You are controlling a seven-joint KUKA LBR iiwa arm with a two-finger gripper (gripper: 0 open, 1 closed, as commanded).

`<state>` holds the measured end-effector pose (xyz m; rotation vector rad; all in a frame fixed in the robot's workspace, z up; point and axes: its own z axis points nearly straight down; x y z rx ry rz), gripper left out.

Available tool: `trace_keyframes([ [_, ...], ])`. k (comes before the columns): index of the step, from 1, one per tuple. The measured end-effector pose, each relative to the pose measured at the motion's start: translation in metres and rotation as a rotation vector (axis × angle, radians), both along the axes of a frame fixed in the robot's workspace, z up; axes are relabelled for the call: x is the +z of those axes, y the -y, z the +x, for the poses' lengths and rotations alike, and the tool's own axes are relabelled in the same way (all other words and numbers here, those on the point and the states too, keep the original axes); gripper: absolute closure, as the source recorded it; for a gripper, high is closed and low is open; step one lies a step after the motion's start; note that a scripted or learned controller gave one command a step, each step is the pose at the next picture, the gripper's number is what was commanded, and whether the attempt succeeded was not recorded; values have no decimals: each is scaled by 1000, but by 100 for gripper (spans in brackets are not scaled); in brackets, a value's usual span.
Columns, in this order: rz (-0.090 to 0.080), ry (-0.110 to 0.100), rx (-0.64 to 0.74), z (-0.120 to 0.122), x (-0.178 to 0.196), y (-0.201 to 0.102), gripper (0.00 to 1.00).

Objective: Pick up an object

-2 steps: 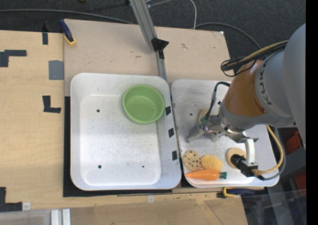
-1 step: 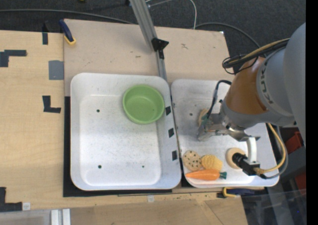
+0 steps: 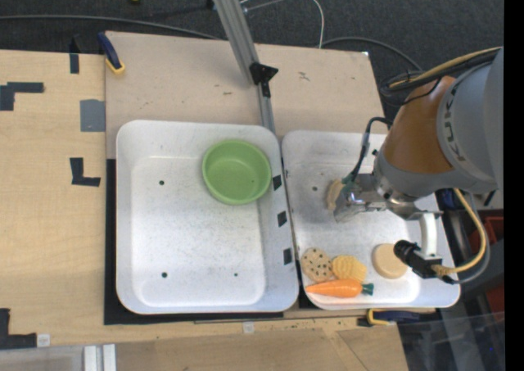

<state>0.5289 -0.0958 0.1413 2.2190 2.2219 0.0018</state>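
My gripper [image 3: 347, 201] is low in the right bin [image 3: 315, 156], near its middle, coming off the grey and orange arm [image 3: 426, 144] from the right. A small beige object [image 3: 334, 192] lies right against the gripper's left side, partly covered by it. Whether it is gripped cannot be made out. Along the bin's front edge lie a brown cookie [image 3: 315, 264], a yellow round cracker [image 3: 349, 267], an orange carrot [image 3: 336, 288] and a tan round piece [image 3: 389, 261].
A green bowl [image 3: 236, 170] sits in the left bin [image 3: 147, 222], at its back right. A grey pole [image 3: 237, 29] slants down to the divide between the bins. Black and yellow cables [image 3: 458, 255] hang by the right bin's right side.
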Motion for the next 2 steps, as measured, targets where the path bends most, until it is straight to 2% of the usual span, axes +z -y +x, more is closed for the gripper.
trace_keyframes([
  [2,-1,2,0,7,92,3,100],
])
